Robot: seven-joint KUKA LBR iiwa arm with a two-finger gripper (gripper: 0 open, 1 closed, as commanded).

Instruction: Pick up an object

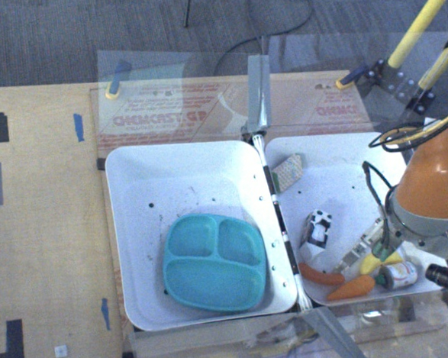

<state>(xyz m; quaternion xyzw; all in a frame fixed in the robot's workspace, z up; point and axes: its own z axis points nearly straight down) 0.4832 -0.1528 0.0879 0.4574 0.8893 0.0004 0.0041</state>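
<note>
Toys sit in a small pile at the near right corner of the right bin (339, 182). An orange carrot (352, 287) lies flat along the near wall. A red-orange piece (321, 273) lies just beside it, a bit further left. A yellow toy (374, 263) rests above the carrot's fat end, and a little round can (399, 275) lies on its side next to that.

The end effector (355, 255) is low down in this pile, right beside the yellow toy and over the carrot. It is small and shiny from where I stand, and I cannot tell if it is apart, together, or clamped on anything. The arm (435, 182) comes in from the right, with its big orange band above the bin and a black wire looping beside it.

A black and white toy (316, 228) stands alone near the middle of the same bin. A grey-green block (287, 171) lies by the far left wall, well apart from the pile.

The left bin (178, 177) touches the right one. A blue-green plate (214, 263) with three sections lies flat in its near half.

Both bins sit on the pale wooden bench (44, 225). Two yellow poles (419, 19) lean in at the far right corner.
</note>
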